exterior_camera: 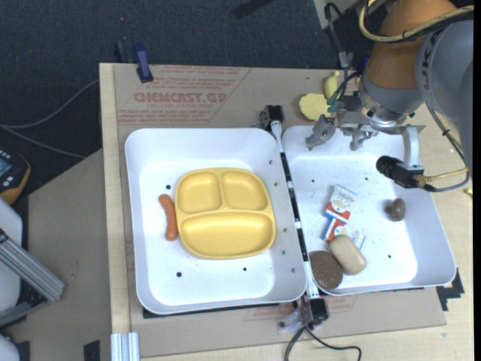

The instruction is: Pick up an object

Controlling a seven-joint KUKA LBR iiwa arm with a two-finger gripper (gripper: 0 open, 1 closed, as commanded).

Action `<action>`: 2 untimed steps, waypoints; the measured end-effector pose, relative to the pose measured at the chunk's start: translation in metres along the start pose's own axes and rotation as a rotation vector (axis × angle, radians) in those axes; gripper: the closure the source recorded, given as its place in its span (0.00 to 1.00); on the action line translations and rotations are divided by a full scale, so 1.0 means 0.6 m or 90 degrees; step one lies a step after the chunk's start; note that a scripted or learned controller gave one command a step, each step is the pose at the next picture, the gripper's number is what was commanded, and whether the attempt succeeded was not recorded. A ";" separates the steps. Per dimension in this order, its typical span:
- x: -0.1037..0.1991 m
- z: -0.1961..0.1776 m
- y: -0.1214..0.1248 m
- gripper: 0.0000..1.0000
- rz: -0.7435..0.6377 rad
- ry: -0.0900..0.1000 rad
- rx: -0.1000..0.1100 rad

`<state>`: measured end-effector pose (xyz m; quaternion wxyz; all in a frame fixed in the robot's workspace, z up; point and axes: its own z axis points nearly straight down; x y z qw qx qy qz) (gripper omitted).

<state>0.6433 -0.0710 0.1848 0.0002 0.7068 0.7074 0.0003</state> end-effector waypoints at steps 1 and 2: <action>-0.029 0.000 -0.052 0.00 0.002 0.000 0.003; -0.070 0.176 -0.099 0.00 0.003 0.000 0.005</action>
